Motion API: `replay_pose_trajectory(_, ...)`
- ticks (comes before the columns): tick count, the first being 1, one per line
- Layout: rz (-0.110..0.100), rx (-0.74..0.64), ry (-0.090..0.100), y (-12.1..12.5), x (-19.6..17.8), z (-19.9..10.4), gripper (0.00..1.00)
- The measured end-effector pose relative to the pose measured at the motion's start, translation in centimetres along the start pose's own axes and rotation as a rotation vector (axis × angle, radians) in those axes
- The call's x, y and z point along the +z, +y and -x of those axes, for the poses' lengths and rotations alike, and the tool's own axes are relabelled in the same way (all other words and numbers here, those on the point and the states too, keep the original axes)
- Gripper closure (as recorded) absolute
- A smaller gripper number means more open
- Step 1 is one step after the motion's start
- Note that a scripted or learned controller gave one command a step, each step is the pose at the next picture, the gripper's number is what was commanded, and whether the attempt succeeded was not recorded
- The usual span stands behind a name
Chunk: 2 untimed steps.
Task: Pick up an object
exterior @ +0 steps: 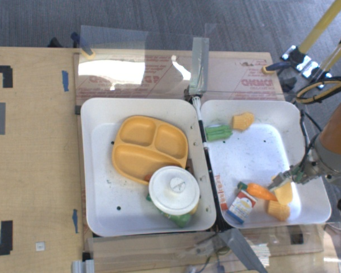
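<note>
Left bin (96, 169) has a yellow tray (142, 144) with a white lid (174, 187) at its 5 o'clock. In the right bin (312, 203), the gripper (285, 179), jaws spread, sits just above an orange carrot (260, 191) and cheese chunk (284, 194).

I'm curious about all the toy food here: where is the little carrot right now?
The carrot lies in the right bin, near its front, between the small carton and a yellow block, with the hand just beside it.

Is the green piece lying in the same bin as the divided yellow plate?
No, the green piece lies in the right bin, while the divided yellow plate sits in the left bin.
</note>
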State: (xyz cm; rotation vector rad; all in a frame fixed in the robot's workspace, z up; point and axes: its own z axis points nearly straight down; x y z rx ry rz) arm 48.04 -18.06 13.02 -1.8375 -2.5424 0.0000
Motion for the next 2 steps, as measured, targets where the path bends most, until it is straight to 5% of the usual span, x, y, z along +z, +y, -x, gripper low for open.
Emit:
replay_pose_trajectory(1, 0.009, 0.172, -0.008, 0.9, 2.5, -2.0, 1.0)
replay_pose_trajectory(2, 0.011, 0.164, -0.01, 1.0, 4.3, 2.1, 1.0)
